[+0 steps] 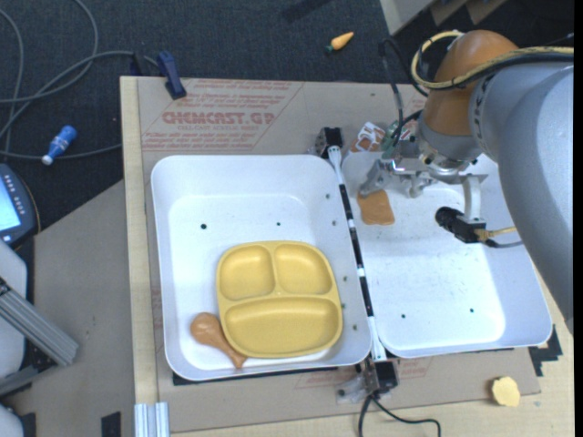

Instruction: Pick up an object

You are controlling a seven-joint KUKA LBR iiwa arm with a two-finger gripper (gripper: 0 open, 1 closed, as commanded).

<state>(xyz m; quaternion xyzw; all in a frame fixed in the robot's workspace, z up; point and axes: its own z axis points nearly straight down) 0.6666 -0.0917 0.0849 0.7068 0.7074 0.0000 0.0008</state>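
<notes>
Over the right bin's (pixel 437 289) far left corner I see the gripper (pixel 393 178); whether its fingers are apart or together I cannot tell. Just below it lies a tan slab (pixel 375 210), long axis running toward me, touching the fingertips or nearly so, beside the divider.

Red print runs across the brown protective sheet (pixel 228 107) that covers the desk, just behind the left white bin (pixel 173 244). The large line reads roughly "CHEMCAST GP" (its last letters are blurred and uncertain). Smaller red lines above and below it are too fine to read. No other legible text, number or label stands anywhere.
</notes>
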